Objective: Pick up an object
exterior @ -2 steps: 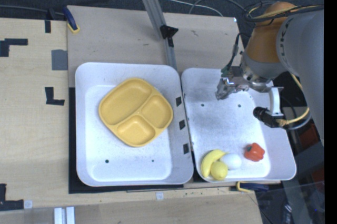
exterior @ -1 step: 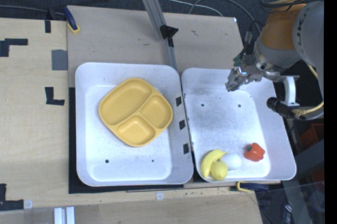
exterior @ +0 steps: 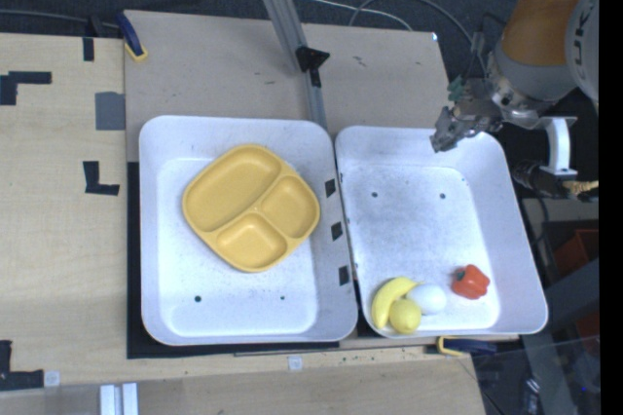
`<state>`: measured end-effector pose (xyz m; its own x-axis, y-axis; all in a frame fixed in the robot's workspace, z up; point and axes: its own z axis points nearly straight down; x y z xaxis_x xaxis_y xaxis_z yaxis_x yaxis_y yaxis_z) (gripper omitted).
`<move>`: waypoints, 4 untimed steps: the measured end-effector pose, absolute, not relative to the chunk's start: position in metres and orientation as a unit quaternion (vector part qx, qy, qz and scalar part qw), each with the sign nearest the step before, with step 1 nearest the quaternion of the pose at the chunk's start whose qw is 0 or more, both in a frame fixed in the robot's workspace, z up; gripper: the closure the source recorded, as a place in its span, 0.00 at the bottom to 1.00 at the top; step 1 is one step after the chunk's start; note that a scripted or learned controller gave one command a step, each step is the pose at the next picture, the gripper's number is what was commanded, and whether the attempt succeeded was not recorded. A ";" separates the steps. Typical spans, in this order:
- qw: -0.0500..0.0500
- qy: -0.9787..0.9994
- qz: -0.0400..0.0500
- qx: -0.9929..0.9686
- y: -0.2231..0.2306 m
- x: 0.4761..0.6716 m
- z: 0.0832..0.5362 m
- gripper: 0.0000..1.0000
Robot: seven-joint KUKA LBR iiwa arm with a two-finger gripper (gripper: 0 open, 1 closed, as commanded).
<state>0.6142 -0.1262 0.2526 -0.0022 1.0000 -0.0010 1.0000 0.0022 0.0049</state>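
We judge the risk to lie in the crowding: the banana (exterior: 388, 299), lemon (exterior: 406, 316), white egg (exterior: 428, 298) and red pepper (exterior: 470, 282) huddle at five o'clock in the right bin (exterior: 409, 179), against its rim, so a grab may slip or nudge neighbours. They look small, rounded and smooth. The gripper (exterior: 448, 132) hangs at one o'clock; we cannot tell its state.

Evenly and softly lit from above, without harsh glare. Faint shadows beneath the yellow plastic divided tray (exterior: 251, 207) and along the shallow white bin (exterior: 165, 208) walls. Slightly soft focus throughout, grainy toward dim upper background.
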 end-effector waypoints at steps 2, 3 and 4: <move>-0.001 0.709 0.000 0.705 -0.032 0.581 0.260 1.00; -0.002 0.710 0.000 0.704 0.025 0.566 0.262 1.00; -0.002 0.710 -0.001 0.705 0.078 0.542 0.249 1.00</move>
